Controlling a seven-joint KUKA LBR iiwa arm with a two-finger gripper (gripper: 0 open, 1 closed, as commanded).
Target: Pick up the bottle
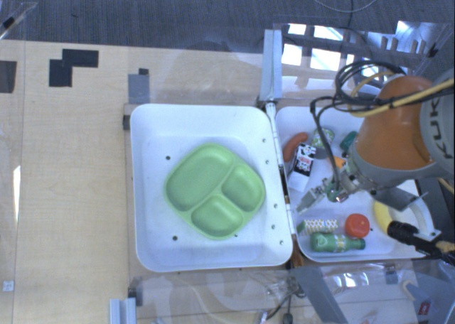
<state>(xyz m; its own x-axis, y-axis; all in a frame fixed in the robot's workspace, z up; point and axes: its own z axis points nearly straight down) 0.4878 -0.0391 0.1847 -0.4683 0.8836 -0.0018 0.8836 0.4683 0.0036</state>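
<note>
A green bottle [337,243] lies on its side along the front wall of the right bin [419,250]. A white bottle with a black label [303,163] lies near that bin's left wall. My gripper [323,196] hangs over the middle of the right bin, between the two bottles and above the green one. Its fingers stand open with nothing between them, and one fingertip [307,202] points toward the white bottle's lower end.
The right bin also holds a red ball [357,226], a yellow banana [384,216], an orange-red sausage shape [293,145], a speckled tube [320,226] and a teal item [348,141]. A green divided plate [215,190] lies in the left bin [153,244].
</note>
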